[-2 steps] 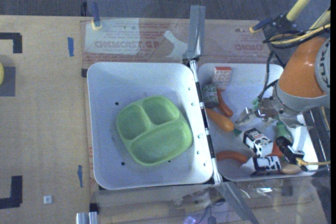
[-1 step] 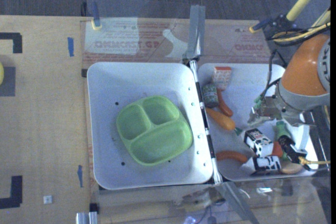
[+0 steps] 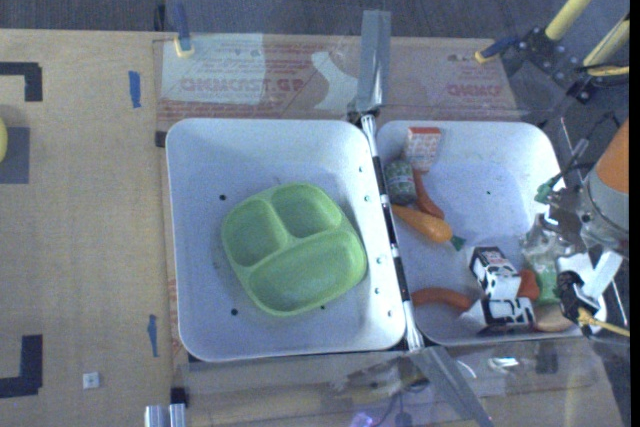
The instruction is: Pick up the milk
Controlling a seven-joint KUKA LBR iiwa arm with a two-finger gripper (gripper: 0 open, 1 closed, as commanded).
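The milk (image 3: 497, 283) is a small white carton with black patches. It lies in the right bin (image 3: 500, 165) near the front right corner, among other toy food. My gripper (image 3: 566, 253) hangs over the right edge of that bin, just right of the milk and a little above it. Nothing shows in its grasp. The arm's orange band (image 3: 618, 163) comes in from the right edge.
The right bin also holds a white and red carton (image 3: 423, 145), a dark can (image 3: 400, 180), a carrot (image 3: 424, 225), a red pepper (image 3: 429, 199) and a red sausage (image 3: 440, 297). A green divided plate (image 3: 293, 248) lies in the left bin (image 3: 200, 175).
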